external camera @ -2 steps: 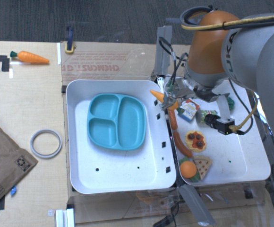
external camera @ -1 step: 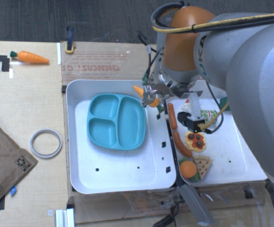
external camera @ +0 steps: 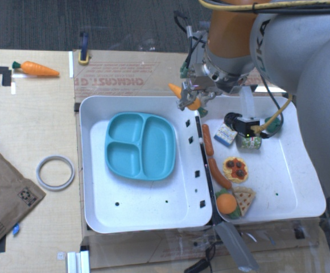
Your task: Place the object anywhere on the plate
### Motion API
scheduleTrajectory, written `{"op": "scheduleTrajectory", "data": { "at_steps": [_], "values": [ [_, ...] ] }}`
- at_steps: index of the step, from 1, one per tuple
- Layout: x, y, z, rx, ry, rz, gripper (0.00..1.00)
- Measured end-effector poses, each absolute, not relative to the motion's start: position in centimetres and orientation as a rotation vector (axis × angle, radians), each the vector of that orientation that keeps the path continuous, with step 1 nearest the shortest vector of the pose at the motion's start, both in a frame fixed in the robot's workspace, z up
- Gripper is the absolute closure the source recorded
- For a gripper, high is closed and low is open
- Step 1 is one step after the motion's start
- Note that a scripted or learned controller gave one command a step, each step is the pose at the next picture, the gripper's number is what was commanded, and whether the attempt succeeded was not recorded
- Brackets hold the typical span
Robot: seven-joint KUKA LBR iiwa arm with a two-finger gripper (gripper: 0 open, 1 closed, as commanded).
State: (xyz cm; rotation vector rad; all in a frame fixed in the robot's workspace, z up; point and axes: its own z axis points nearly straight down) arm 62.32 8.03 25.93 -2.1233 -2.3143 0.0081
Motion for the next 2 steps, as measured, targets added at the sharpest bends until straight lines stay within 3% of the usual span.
{"op": "scheduleTrajectory", "data": {
  "at_steps": [1,2],
  "values": [
    [57.48,8.94,18.8,-2.477,-1.928,0.012,1.0],
    [57.49,8.92,18.8,-2.477,-1.927,0.012,0.0]
  ]
}}
